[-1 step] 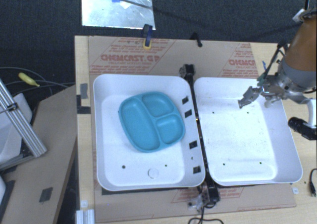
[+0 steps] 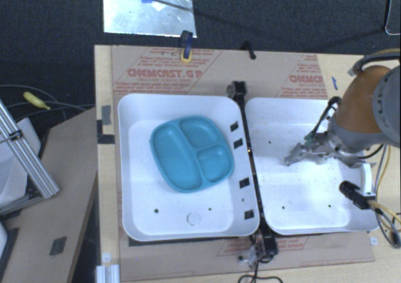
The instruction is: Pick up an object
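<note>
A blue divided plate point(image 2: 191, 153) is seen lying flat in the left bin point(image 2: 135, 213), and every other place here is given from that plate. The plate has three compartments: one long section along its left side and two smaller ones on its right. It rests near the middle of the bin floor, somewhat toward the far wall, apart from all four walls. Just below the plate, on the same bin floor, a small pale round mark or disc point(image 2: 193, 218) can be made out; what it is cannot be told.

To the right of the plate, beyond a dark divider point(image 2: 247, 156) where the two bins meet, the right bin point(image 2: 294, 213) is found. The claw point(image 2: 291, 159) is positioned over this bin's floor, well apart from the plate, with its tip pointed back toward the plate. Whether its prongs are spread or closed cannot be told, since they appear as one grey mass at this angle. Nothing is seen held in it. The grey arm point(image 2: 366, 109) with its orange band is seen further right of the plate, at the bin's right side.

Beyond the plate, past the bin's far wall, the counter point(image 2: 163, 72) is covered by brown board with red printing. A yellow clamp point(image 2: 186, 47) is fixed at its far edge, and a shiny metal sheet point(image 2: 147, 0) lies further off on dark carpet.
</note>
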`<state>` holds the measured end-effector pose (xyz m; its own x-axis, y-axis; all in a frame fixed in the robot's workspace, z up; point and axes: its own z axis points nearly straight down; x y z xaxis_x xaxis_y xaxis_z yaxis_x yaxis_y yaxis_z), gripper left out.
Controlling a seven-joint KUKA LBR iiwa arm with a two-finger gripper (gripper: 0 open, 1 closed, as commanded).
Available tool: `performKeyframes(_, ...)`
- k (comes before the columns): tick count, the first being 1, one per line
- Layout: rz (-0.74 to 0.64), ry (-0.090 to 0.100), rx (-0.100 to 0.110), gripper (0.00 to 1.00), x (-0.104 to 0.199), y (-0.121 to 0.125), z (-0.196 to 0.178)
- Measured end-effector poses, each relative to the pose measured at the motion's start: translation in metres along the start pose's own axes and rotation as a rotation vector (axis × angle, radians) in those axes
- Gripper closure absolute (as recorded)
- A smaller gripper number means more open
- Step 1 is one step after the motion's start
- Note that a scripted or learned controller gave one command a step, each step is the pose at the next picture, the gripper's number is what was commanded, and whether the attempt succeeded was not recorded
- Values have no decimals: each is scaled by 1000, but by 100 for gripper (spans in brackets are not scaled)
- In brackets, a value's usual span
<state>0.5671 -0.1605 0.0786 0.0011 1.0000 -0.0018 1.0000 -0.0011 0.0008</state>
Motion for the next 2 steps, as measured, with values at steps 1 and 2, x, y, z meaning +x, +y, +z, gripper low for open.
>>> performKeyframes(1,-12,0,-18,0,45,57,-136)
performKeyframes(2,-10,2,-19,0,90,-18,-371)
